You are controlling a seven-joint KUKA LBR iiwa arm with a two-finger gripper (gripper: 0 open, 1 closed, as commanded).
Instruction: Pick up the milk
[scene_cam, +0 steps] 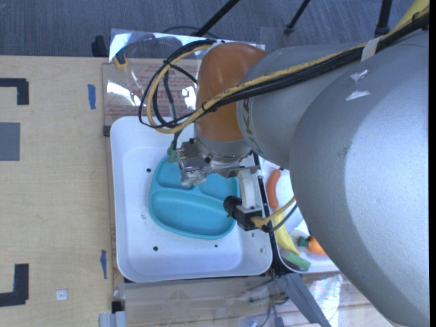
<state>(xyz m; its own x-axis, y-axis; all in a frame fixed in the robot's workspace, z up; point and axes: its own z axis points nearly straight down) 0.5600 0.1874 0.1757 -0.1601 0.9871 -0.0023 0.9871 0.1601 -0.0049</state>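
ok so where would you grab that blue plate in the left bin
Probably the raised rim on its edge at the view's left, coming straight down. The blue plate lies flat in the white bin, so only that thin rim can be pinched, and there it stands apart from the bin wall.

The wooden bench (pixel 54 182) spreads pale and flat, and the left white bin (pixel 133 251) sits squarely on it. Left of that bin the boards carry black square markings (pixel 13 90) and small strips of blue tape (pixel 91 95) (one more strip sits near the bin's lower left corner). Just right of that bin, a second white bin (pixel 320 268) peeks out.
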